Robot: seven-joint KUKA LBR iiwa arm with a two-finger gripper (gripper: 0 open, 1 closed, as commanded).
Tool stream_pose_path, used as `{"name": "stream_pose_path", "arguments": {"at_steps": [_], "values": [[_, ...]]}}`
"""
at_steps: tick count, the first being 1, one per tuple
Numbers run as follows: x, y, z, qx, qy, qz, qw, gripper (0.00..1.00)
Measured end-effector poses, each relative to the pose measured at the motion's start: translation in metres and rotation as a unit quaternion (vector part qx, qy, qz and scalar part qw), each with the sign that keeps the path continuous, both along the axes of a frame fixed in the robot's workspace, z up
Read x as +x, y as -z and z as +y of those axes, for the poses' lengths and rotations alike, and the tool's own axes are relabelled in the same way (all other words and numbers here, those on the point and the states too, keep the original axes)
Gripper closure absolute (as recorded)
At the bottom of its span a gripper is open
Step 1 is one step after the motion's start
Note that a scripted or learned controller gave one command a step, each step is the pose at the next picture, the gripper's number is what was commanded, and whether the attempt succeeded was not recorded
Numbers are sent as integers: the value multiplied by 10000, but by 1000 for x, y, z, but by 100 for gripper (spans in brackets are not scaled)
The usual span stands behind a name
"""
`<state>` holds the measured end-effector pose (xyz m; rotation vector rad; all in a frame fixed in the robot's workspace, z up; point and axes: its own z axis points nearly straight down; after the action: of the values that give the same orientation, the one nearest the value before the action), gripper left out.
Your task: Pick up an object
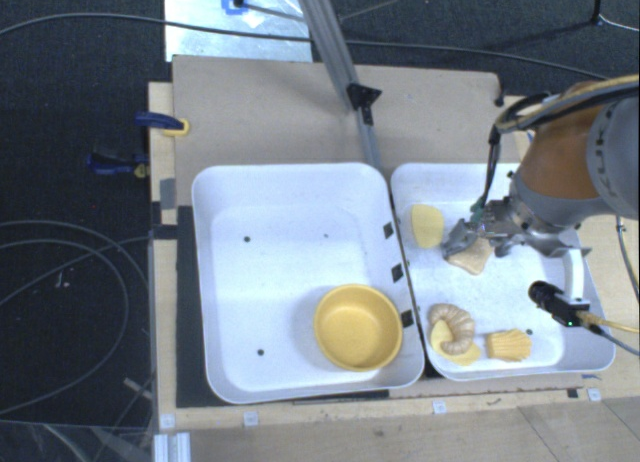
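Though pressed close by metal fingertips, not yet lifted: tan wedge-shaped piece lying on the floor of the right bin, near its middle, toward the far side. Touching it, or just over its upper edge, the gripper, low in the bin at the end of the grey arm with its orange band. Whether the piece sits between the fingertips or merely beside them: cannot tell from this slant, nor whether the tool is spread or clamped.

Just beside the wedge, to its left, a pale yellow slice, apart from the gripper. Nearer the front wall, a curled croissant-like piece and next to it a ridged yellow block, both well clear of the tool. In the left bin, a yellow bowl at the front right corner, untouched.

By judgement: approach done, descent done, grasp perhaps in hand. Left to do: a sure closing on the wedge, then a lift clear of the bin floor. Nothing raised so far.
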<state>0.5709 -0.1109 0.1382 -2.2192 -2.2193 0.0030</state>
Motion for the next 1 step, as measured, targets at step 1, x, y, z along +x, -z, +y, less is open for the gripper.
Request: {"name": "stream_pose_path", "arguments": {"at_steps": [1], "values": [[2, -14, -1, -8, 2, -39, 10000, 100]]}}
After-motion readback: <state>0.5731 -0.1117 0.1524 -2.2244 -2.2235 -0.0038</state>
